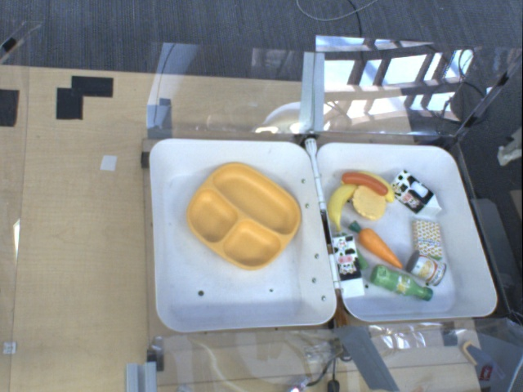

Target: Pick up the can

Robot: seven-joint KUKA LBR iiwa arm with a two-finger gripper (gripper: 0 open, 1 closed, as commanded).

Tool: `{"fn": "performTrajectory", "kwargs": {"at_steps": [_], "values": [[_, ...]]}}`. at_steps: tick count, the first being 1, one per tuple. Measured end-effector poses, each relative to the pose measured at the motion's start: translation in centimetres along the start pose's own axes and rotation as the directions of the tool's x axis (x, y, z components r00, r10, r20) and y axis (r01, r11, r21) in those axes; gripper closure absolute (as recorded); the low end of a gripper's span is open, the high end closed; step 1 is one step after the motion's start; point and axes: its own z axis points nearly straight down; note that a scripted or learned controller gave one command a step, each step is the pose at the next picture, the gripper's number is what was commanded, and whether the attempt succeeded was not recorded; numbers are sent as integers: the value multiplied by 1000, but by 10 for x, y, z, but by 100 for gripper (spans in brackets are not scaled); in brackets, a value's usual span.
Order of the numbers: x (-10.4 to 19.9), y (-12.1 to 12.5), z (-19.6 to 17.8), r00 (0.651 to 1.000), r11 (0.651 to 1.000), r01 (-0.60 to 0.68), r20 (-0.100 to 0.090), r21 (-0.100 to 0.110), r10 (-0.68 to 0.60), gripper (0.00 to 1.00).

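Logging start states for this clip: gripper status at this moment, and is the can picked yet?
Gripper: not in view, so its state cannot be told.
Can: lying in the right bin beside the green bottle, not picked.

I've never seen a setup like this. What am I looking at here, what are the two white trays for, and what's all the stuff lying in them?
This is one camera fixed above a workbench, looking down at a slant. A robot arm normally reaches in from the right to pick things up; its job here is to lift the can. The left bin holds a yellow divided plate. The right bin holds toy groceries: a banana, a sausage, a carrot, a green bottle, two cow-patterned cartons and a small patterned box. The can lies near the bin's lower right, beside the bottle. Nothing is being held.
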Motion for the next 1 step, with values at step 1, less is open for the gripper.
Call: {"fn": "performTrajectory", "kwargs": {"at_steps": [1], "values": [[-14, -9, 36, 819, 819, 573, -22, 12, -573, 0]]}}
